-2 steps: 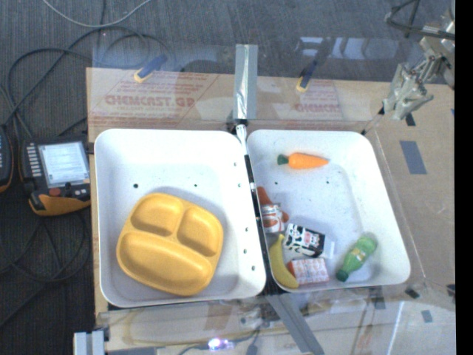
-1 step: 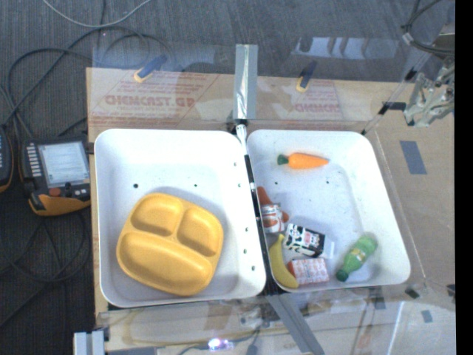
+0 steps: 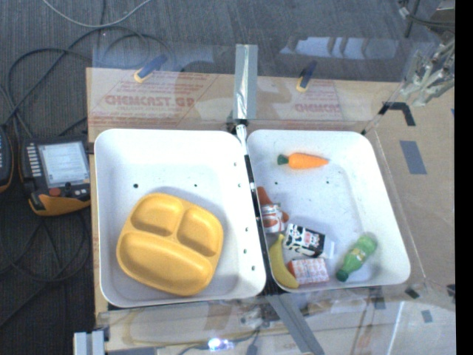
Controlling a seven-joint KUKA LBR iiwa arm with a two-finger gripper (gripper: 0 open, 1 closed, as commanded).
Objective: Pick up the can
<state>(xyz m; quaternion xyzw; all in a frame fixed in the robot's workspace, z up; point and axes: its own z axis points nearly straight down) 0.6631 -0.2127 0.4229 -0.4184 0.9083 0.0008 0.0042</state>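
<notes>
A red-and-white can (image 3: 270,214) lies at the right bin's (image 3: 369,170) nine o'clock edge, banana (image 3: 281,265) toward six. The gripper (image 3: 427,78) hovers at two o'clock, its grip impossible to tell.

Soft, even overhead light — slight blur, glare on clear panels

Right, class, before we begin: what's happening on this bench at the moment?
Nothing is being handled at this moment. The can lies in the right bin, against the wall it shares with the left bin, with a banana, a black-and-white carton and a small pink-and-white pack crowded round it. A carrot and a green bottle lie apart. A yellow divided tray sits in the left bin.
</notes>
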